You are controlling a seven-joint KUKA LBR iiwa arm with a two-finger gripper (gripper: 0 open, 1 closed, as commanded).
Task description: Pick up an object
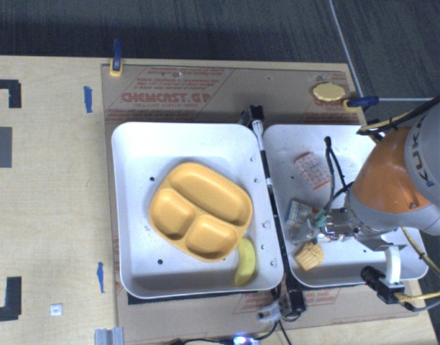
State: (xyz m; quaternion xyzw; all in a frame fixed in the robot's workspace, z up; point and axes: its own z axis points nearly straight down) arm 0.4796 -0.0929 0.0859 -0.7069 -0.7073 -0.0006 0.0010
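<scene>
Low in the right bin (414, 268), the gripper (322, 228) hangs over a clutter of small things; whether it is closed on anything cannot be told. A clear crinkled packet (299, 214) lies just beside it on the left, a small yellow ridged piece (310, 255) just below, and a red-and-white packet (311, 169) farther up. The left bin (134, 192) holds a yellow three-section tray (198, 210), with a banana (246, 261) touching its lower right edge.
</scene>
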